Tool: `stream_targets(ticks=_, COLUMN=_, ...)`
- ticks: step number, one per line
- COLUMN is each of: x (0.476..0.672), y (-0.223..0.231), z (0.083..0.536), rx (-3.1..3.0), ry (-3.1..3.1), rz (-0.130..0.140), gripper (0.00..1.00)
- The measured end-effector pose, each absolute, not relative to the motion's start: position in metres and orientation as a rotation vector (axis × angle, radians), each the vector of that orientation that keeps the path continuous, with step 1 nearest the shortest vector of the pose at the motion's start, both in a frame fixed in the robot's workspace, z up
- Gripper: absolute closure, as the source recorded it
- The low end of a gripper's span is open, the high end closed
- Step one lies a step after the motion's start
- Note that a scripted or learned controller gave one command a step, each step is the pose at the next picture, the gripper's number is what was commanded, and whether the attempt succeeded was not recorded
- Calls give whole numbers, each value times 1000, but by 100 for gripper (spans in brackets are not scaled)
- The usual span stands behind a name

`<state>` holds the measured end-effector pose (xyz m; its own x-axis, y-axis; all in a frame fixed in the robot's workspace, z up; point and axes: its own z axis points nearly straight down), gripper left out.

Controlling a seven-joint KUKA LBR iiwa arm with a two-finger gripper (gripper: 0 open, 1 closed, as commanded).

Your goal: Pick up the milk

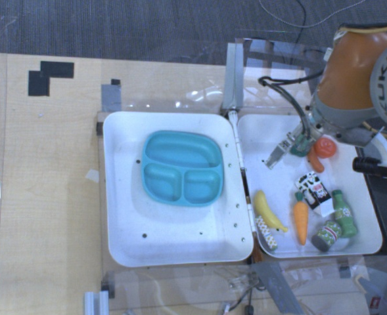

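Camera view: tool (280, 153) hangs over right bin (259, 133), nothing pinched; finger spread — cannot tell. Milk (313, 190) lies nearby, probably the cow-patterned carton, needing a short descent.

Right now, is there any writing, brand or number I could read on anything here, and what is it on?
None can be read.
Milk carton: black and white cow-patch pattern, no legible words.
Green bottle: label too small to read.
Can: label blurred.
Arm: dark marks on its grey shell at the edge, cut off, unreadable.
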<state>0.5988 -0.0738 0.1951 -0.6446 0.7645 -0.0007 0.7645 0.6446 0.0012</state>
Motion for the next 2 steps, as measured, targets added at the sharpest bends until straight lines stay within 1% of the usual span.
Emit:
stream_targets(ticks=1, x=574, y=-142, z=136, rx=1313, ry=2855, rz=0, gripper=0)
stream_targets(ticks=2, x=558, y=-147, z=88, rx=1230, ry=2877, rz=7, gripper=0)
